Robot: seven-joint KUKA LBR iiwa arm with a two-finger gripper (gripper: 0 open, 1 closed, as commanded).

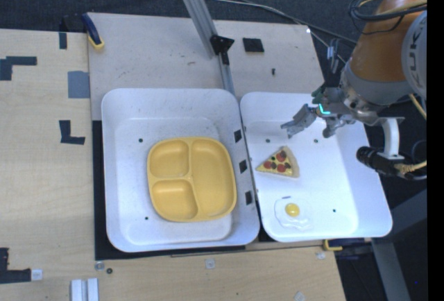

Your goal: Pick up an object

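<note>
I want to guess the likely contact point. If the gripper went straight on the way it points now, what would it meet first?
The gripper points down over the right bin, above the pizza slice. Going straight on, it would probably meet bare bin floor beside the slice, though depth is unclear.

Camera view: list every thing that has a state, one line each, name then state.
Hand: open, over the right bin, holding nothing.
Pizza slice: flat in the right bin, apart from the hand.
Fried egg: flat, near the right bin's front edge.
Yellow tray: upright in the left bin, compartments bare.
</note>
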